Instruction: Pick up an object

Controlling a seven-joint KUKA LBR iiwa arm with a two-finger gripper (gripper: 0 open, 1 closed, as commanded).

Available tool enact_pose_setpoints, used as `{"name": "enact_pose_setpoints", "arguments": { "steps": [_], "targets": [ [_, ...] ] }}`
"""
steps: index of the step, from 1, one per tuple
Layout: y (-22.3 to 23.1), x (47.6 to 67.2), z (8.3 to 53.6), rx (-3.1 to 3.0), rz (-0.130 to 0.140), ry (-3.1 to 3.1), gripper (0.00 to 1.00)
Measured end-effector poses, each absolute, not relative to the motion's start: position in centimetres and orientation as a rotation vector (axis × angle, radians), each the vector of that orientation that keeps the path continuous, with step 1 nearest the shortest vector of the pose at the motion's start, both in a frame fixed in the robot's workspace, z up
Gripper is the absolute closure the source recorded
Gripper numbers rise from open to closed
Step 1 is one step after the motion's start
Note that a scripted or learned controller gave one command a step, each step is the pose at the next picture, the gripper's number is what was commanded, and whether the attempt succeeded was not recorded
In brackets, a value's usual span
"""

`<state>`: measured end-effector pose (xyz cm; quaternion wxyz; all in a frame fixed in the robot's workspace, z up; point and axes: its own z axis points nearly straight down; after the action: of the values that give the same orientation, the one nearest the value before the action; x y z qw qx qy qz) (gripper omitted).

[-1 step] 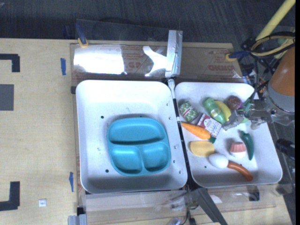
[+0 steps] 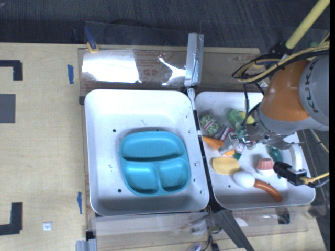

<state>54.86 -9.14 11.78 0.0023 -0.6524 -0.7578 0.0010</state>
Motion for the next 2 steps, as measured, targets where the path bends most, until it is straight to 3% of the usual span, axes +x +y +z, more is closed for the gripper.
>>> {"name": "enact_pose_setpoints", "arguments": {
  "steps": [1,2],
  "targets": [
    [-12.9,51.0,21.8,-2.081,-0.004,-2.362,0.00],
    [-11.2,57.8,12.0,-2.013,-0.005,-2.420,0.00]
  ]
}}
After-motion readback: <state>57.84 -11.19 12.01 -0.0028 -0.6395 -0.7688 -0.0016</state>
